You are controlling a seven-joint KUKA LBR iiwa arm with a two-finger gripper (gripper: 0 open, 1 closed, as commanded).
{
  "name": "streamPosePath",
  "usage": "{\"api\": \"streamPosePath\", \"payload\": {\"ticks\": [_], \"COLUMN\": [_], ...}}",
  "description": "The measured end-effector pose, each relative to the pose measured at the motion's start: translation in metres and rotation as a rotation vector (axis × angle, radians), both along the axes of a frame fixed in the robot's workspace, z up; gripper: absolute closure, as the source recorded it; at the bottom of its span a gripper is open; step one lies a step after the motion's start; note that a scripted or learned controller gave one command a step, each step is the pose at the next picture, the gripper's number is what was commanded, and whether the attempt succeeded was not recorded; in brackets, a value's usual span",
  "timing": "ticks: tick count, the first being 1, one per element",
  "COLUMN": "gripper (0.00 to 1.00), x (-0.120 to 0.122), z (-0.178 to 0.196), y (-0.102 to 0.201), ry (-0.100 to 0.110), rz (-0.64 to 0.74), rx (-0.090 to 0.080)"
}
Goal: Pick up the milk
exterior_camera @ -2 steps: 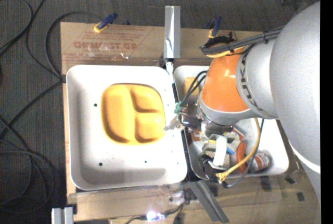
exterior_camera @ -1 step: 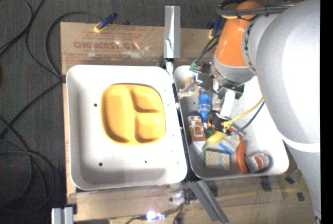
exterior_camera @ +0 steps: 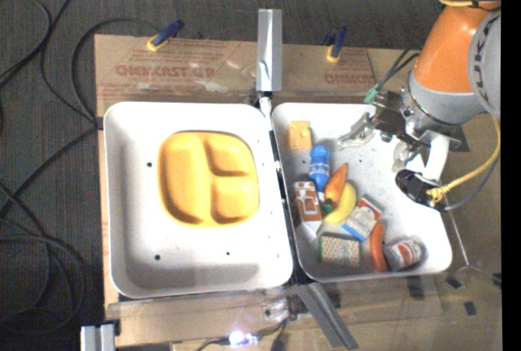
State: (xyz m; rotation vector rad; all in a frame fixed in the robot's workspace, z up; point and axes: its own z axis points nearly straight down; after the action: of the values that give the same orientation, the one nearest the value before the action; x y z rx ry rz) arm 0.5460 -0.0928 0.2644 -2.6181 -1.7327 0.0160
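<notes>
Closest to the lens, along the near edge of the right bin [exterior_camera: 444,264], a small can [exterior_camera: 405,252] lies on its side with a red sausage [exterior_camera: 376,246] touching it at its 9 o'clock. A brownish box [exterior_camera: 338,250] sits just beyond the sausage at 9 o'clock again.

The milk [exterior_camera: 364,219], a small red-and-white carton, lies tilted on the bin floor just at 11 o'clock of the sausage. Its left corner is against a banana [exterior_camera: 343,207]. A carrot [exterior_camera: 335,182] leans across the banana's upper end, and a blue bottle [exterior_camera: 319,160] lies at the carrot's 11 o'clock. A brown-and-white carton [exterior_camera: 306,203] lies along the bin's left wall, and a yellow block [exterior_camera: 299,133] sits at 12 o'clock of the bottle.

The gripper [exterior_camera: 381,128] hangs over bare floor at the far side of the right bin, below the arm's [exterior_camera: 456,56] orange band. How far open it is cannot be told from this angle, and no object is seen in its grasp. The milk lies at roughly 6 o'clock from the gripper, well apart from it, with open white floor between them.

The left bin [exterior_camera: 130,260] holds a yellow divided plate [exterior_camera: 210,177].
</notes>
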Motion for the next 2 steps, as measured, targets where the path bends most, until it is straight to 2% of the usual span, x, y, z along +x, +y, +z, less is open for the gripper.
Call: {"api": "streamPosePath", "payload": {"ticks": [1, 2], "gripper": [0.0, 0.0], "x": [-0.023, 0.008], "z": [-0.147, -0.084], "y": [-0.007, 0.011], "ry": [-0.009, 0.0], "rz": [-0.055, -0.445], "rx": [0.001, -0.004]}}
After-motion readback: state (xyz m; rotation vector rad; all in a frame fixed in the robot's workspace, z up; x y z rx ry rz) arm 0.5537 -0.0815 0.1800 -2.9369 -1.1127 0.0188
